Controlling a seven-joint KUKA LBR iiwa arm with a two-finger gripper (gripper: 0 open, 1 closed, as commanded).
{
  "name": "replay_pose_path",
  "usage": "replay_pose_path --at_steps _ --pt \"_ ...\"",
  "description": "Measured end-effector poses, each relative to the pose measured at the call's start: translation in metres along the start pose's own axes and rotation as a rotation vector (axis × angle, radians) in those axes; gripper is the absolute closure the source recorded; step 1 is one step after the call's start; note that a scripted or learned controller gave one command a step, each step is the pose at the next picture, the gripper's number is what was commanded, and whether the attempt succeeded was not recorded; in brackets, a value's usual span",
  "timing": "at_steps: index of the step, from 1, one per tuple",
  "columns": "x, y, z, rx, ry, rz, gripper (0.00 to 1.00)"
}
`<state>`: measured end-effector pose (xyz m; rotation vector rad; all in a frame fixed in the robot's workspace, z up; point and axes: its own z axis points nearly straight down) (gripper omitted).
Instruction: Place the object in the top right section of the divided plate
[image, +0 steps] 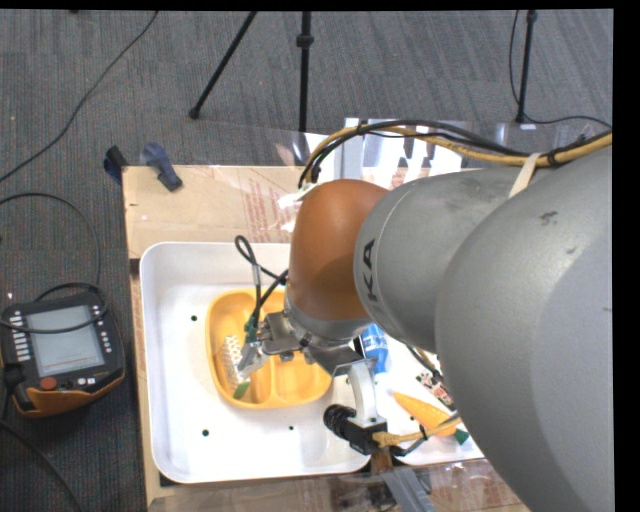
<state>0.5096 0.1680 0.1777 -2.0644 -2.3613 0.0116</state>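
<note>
Fingers (243, 362): state cannot be told | low over yellow divided plate (222, 320) | plate in left white bin (170, 400)

Yellow divided plate (228, 330) – glossy plastic; white bin (170, 400) – smooth, matt plastic.

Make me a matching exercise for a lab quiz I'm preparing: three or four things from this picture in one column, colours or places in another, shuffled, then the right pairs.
Things:
1. divided plate
2. left bin
3. teach pendant
4. carrot-shaped object

Descriptions:
A. white, holding the plate
B. orange, lying under the arm in the right bin
C. yellow, below the gripper
D. on the carpet, left of the bench

Pairs: 1-C, 2-A, 3-D, 4-B
</note>
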Motion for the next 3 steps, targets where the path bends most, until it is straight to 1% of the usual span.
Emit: replay_pose_path --at_steps 1,2,3 --pt "0.04 0.058 -0.066 -0.004 0.0 0.407 0.0" --pt "0.043 0.057 -0.073 0.004 -0.004 0.399 1.0" --pt "0.065 0.087 -0.032 -0.002 0.0 0.63 1.0"
